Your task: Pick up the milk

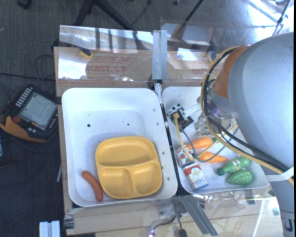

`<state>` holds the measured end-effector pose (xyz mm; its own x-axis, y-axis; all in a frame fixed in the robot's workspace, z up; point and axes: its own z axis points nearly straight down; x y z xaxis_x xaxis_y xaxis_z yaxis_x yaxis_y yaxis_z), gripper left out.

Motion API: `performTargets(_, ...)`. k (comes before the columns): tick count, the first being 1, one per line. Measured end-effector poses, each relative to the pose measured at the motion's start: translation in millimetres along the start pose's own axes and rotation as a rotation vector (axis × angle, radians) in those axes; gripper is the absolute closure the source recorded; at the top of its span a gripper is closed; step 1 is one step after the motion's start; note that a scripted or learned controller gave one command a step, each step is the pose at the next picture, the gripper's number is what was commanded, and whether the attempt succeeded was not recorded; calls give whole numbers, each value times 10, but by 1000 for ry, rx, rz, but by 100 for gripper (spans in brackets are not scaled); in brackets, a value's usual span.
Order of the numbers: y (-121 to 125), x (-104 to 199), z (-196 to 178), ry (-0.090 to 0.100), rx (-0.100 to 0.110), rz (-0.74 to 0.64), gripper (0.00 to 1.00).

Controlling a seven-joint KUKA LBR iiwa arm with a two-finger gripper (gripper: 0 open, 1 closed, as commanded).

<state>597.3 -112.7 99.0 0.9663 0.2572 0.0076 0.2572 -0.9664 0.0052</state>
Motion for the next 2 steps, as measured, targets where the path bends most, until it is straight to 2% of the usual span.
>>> performTargets(1, -452, 249, -1121, -12, 5, 41, 100)
performTargets(2, -1705, 609, -831, -13, 7, -70, 100)
